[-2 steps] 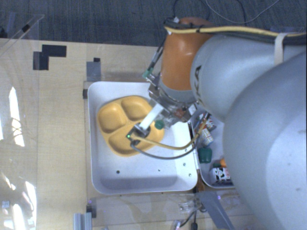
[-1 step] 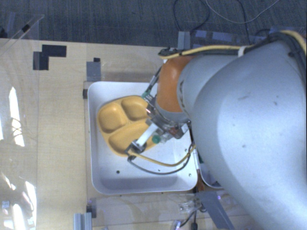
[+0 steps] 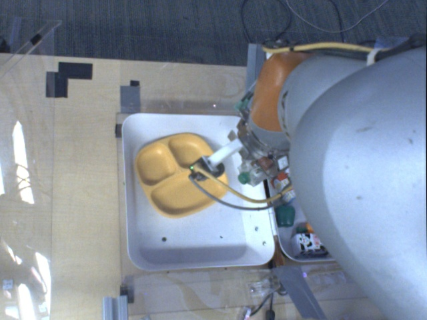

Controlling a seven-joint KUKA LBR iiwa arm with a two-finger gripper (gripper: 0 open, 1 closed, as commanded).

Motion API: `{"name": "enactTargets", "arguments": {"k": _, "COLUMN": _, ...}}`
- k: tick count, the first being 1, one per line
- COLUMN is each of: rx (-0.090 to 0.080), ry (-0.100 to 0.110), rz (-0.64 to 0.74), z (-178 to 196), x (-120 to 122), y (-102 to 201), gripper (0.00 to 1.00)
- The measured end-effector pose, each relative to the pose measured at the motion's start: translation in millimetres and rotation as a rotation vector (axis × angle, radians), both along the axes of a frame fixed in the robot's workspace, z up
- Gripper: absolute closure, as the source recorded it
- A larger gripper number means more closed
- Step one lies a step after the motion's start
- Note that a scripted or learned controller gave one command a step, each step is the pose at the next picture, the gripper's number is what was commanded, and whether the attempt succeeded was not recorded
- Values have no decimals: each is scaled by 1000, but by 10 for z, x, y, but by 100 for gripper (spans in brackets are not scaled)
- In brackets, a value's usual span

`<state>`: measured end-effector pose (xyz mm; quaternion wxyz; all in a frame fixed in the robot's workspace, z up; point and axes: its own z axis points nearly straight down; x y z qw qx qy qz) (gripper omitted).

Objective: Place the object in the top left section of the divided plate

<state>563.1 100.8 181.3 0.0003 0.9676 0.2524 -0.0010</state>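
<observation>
Camera view: my arm (image 3: 347,152) near yellow divided plate (image 3: 167,179) right edge. Fingers hidden, can't tell grip. Probably carry step; next needs shift over top left section (image 3: 157,162), then release.

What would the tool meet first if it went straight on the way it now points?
Probably the floor of the left white bin, just right of the yellow divided plate: the tool points down beside the plate's right edge. Depth is unclear here, so it could catch the plate's rim instead.
</observation>
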Motion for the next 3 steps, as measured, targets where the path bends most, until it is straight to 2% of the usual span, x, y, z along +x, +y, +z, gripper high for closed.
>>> {"name": "enactTargets", "arguments": {"k": 1, "rx": 0, "ry": -1, "rz": -302, "z": 3, "x": -163, "y": 44, "gripper": 100}}
{"name": "enactTargets", "arguments": {"k": 2, "rx": -1, "ry": -1, "rz": -302, "z": 1, "x": -164, "y": 44, "gripper": 0}}
{"name": "enactTargets", "arguments": {"k": 3, "rx": -2, "ry": 0, "rz": -298, "z": 76, "x": -147, "y": 46, "gripper": 100}}
